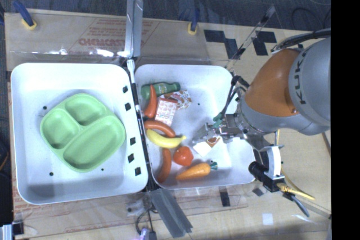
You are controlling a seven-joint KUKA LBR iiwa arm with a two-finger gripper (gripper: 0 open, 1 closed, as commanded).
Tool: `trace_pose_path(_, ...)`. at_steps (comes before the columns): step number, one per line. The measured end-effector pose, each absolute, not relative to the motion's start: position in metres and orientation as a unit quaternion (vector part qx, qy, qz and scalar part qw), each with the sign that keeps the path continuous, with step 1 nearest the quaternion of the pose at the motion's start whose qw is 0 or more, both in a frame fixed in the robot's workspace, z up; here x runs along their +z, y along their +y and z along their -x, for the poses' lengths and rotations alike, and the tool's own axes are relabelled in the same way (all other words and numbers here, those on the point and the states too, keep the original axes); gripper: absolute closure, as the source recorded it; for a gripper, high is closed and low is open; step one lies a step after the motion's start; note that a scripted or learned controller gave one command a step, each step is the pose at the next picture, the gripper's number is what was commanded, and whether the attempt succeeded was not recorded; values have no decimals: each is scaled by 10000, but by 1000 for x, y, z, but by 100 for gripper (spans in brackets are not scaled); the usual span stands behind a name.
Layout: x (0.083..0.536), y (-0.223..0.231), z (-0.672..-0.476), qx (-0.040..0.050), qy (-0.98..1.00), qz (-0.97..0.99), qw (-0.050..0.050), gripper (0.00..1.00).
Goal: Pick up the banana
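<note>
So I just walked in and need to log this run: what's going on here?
A grey and orange arm reaches from the right into the right bin, its gripper low near a small white item. The banana lies untouched at the bin's left side among a sausage, tomato and carrot. The left bin holds a green tray.

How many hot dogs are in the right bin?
2. One hot dog lies just above the banana; the other lies below it, left of the tomato. More may be hidden underneath.
</note>
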State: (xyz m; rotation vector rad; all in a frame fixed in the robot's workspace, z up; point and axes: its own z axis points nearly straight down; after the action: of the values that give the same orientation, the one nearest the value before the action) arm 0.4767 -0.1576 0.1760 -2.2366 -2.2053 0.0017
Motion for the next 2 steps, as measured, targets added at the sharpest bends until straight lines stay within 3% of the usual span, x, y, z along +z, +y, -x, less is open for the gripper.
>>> trace_pose_path(1, 102, -95, -545, 9, -7484, 6633, 12, 0)
trace_pose_path(2, 95, -95, -497, -16, -7358, 6772, -34, 0)
